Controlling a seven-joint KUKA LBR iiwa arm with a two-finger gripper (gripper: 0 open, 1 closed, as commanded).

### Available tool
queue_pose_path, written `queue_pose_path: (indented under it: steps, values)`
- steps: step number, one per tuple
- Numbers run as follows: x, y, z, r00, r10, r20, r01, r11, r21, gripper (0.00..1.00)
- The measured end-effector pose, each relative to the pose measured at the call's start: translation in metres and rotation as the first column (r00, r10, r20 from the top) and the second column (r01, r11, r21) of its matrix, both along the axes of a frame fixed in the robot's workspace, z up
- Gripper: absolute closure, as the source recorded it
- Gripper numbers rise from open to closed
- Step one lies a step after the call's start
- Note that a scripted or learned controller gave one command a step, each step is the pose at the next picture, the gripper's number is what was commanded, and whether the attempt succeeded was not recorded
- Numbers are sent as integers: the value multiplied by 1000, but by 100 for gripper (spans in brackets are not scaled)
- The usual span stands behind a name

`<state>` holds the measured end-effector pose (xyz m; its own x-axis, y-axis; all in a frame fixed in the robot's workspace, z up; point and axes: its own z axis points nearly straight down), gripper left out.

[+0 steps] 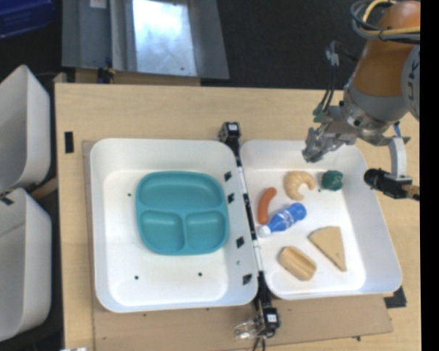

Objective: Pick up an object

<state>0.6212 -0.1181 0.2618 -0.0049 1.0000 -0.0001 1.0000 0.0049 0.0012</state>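
Seen from above at a slant: a light wooden bench (168, 108) with two shallow white bins side by side, joined along the middle by a row of small black clips. In the left bin (110, 269), a teal divided plate (181, 212), lying flat near the middle, with three compartments. In the right bin (373, 258), six small things: a pale croissant (300, 183) toward the far side, a dark green round piece (331, 180) just beside it on the right, an orange-red sausage (265, 205) near the left wall, a small bottle with blue label (283, 219) lying tilted just right of the sausage, a tan wedge (331, 246) on the near right, and a bread roll (297, 263) on the near side, left of the wedge. Above the far part of the right bin, the gripper (312, 152), reaching in from the right under the grey arm with orange band (386, 57); tip near the croissant but apart from it, nothing seen between the fingers; whether apart or together, cannot tell. Around the bench: a dark floor, a grey metal box (161, 28) with open top at the far side, a blue crate (18, 6) at the far left corner, and two white rounded containers (11, 196) along the left edge.
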Motion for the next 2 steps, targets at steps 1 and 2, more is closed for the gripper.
queue_pose_path:
  steps: [1, 2]
  values:
    - [-21, 45, -12, 1000, 0, -2, 0, 1000, -1, 100]
    - [-37, 88, -5, 1000, 1, -1, -1, 1000, 1, 100]
